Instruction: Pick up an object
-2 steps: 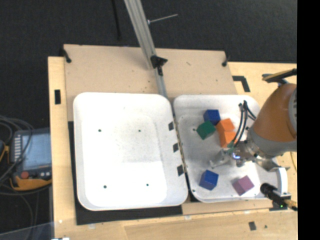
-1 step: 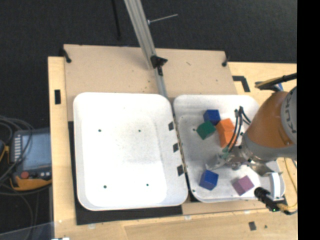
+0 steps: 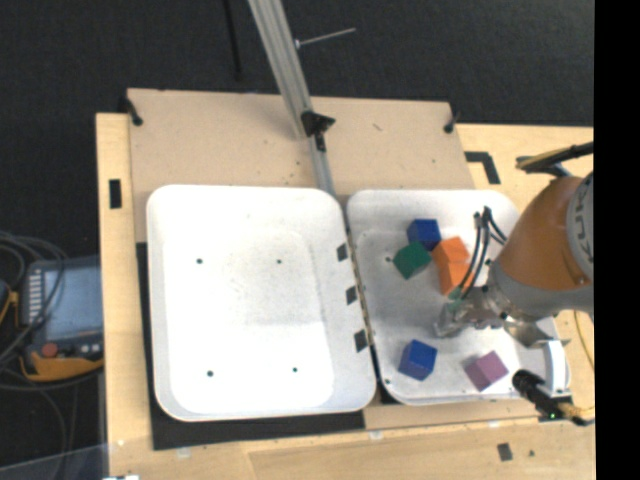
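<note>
While my arm (image 3: 545,243) reaches in from the right edge, two white bins lie side by side: the left bin (image 3: 250,298) and the right bin (image 3: 375,218). Toward the lower right sit five blocks: two blue (image 3: 424,233) (image 3: 417,359), one orange (image 3: 452,262), one green (image 3: 411,260), one purple (image 3: 487,369). My claw (image 3: 452,320) hangs among them; whether it's apart, I cannot tell

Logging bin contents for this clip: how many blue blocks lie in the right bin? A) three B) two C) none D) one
B: one blue block sits near the bin's far side by the green block, and a second blue block lies near its front edge, left of the purple block.
</note>
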`<action>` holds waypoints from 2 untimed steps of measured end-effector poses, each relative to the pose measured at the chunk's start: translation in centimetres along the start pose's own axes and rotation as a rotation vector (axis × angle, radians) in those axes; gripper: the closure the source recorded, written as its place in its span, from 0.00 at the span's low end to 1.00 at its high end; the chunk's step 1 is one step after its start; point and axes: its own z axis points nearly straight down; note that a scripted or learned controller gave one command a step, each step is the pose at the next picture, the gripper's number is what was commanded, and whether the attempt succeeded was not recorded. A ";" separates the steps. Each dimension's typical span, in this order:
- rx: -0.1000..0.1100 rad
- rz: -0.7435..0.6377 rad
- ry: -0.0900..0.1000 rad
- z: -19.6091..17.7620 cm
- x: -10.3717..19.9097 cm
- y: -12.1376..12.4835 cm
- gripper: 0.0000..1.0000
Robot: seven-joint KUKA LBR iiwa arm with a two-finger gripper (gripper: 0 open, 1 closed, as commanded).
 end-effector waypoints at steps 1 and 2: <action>0.002 -0.013 0.001 -6.1 0.3 -0.2 1.00; 0.000 -0.014 0.000 -12.5 0.3 -0.3 1.00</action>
